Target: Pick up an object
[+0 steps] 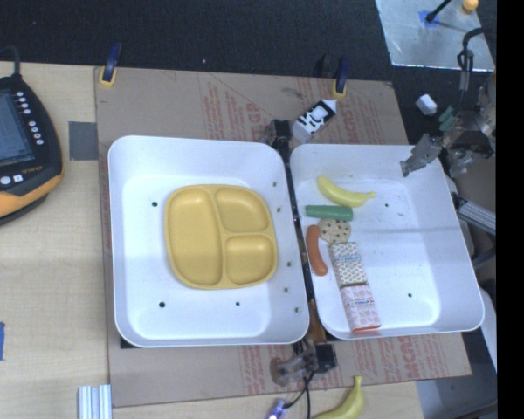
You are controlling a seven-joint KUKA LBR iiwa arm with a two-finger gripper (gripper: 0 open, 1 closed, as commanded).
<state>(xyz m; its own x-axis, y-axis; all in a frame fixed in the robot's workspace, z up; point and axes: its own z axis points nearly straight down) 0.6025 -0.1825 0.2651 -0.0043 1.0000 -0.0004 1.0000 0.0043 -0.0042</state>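
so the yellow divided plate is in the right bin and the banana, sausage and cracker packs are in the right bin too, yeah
Not quite. The camera view shows the yellow divided plate in the left bin, alone. The banana, sausage and cracker packs are in the right bin, as you said.

The gripper (417, 160) hangs at the far right corner of the right bin (437, 260), its tip just over the rim. To its left in that bin lie a banana (342, 192), a green stick (328, 210), a cracker (334, 230), a sausage (315, 250) and two wafer packs (355, 286). Further left, the other bin (131, 234) holds a yellow tray (220, 235). A pendant (13, 147) sits at the far left.
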